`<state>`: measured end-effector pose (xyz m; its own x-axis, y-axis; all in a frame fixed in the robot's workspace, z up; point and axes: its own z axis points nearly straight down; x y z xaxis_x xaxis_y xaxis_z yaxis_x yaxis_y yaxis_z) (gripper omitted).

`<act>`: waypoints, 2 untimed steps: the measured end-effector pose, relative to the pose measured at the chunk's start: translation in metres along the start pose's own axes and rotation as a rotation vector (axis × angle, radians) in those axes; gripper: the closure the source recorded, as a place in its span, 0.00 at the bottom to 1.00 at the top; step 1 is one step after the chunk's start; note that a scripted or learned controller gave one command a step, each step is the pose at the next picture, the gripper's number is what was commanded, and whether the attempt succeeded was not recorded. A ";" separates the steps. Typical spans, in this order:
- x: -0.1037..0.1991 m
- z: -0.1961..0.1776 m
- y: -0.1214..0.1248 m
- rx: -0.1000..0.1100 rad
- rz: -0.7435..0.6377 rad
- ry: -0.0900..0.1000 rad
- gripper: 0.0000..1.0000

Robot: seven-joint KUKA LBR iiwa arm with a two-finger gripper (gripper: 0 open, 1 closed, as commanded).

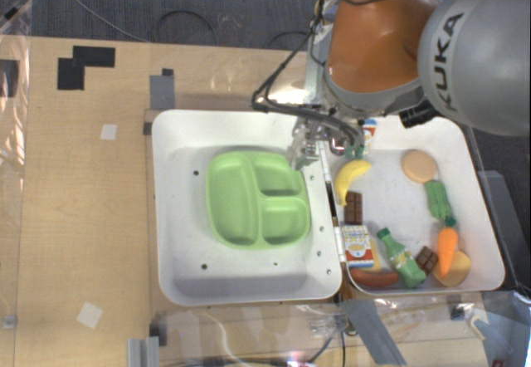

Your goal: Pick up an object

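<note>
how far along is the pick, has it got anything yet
Nothing looks picked yet. The gripper sits low over the seam between the bins, by the green divided plastic tray in the left white bin, with no item seen between its fingers. The yellow toy banana, brown chocolate bar and orange toy carrot lie in the right white bin. Grasping and lifting remain.

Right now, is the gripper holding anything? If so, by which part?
Cannot be told. The gripper sits over the seam between the bins, beside the green tray and near the banana, but nothing shows between its fingers, and their state is unclear.
</note>
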<state>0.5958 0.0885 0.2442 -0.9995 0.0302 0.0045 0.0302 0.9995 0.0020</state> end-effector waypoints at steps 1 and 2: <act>0.101 0.050 -0.040 0.002 -0.239 -0.010 1.00; 0.057 -0.030 -0.097 0.006 -0.472 -0.018 1.00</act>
<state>0.5360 -0.0067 0.2743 -0.9039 -0.4276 -0.0127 -0.4275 0.9040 -0.0059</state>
